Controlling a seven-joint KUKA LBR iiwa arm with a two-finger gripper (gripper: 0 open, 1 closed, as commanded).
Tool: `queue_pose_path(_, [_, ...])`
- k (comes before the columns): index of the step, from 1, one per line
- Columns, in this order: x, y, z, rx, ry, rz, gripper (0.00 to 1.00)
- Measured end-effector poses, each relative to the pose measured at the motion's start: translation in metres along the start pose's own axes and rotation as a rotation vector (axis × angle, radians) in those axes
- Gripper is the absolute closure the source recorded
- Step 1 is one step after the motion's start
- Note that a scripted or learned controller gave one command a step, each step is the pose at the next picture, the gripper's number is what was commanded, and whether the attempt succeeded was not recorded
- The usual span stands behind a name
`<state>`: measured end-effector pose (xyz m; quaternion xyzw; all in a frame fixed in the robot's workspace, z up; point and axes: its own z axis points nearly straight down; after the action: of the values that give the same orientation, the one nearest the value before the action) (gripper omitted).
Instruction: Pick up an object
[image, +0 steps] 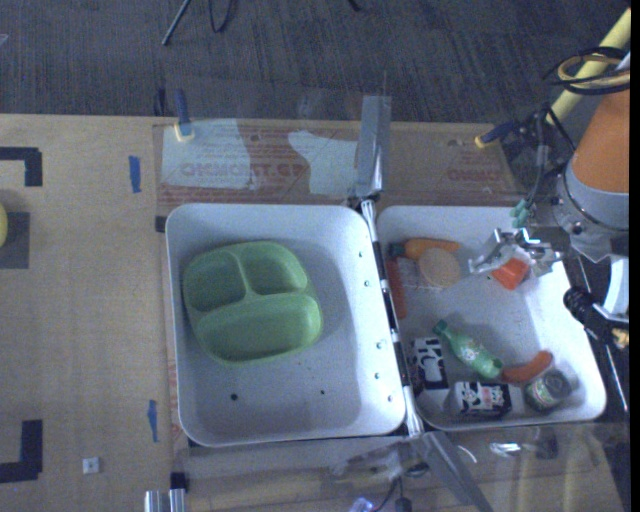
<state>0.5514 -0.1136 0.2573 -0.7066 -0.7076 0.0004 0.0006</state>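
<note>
The claw (508, 256) is hanging over the far right part of the right bin (585, 345), coming in off the grey arm with the orange band (603, 150). There's a small orange-red block (511, 273) right at its tip, and it looks like it sits between the metal fingers, but honestly I can't tell from this angle whether they're clamped on it or just parked around it. So claw state: can't tell.

Rest of the stuff, going by the claw:
- just to its left, a pale round disc (438, 267), with an orange carrot-shaped thing (430, 245) touching the disc's far edge
- further left, along the bin's left wall, a thin red stick (397, 287)
- nearer the camera and a bit left of the claw, a green bottle (467, 349) lying on its side
- past that, by the near wall: a black-and-white carton (430, 361), another dark carton (479, 398), a reddish sausage shape (527, 367) and a small round tin (549, 389)

Way off to the claw's left, the left bin (340, 400) has a green divided plate (252, 300) sitting in it, well apart from everything else. Both bins sit side by side on the wooden worktop (80, 300).
</note>
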Motion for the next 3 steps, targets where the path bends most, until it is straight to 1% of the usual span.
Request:
queue_pose_path(1, [0.001, -0.003, 0.08, 0.0, 0.0, 0.091, 0.0])
queue_pose_path(2, [-0.049, 0.039, 0.106, -0.002, 0.0, 0.336, 0.0])
queue_pose_path(3, [-0.047, 0.05, 0.144, 0.0, 0.001, 0.041, 0.0])
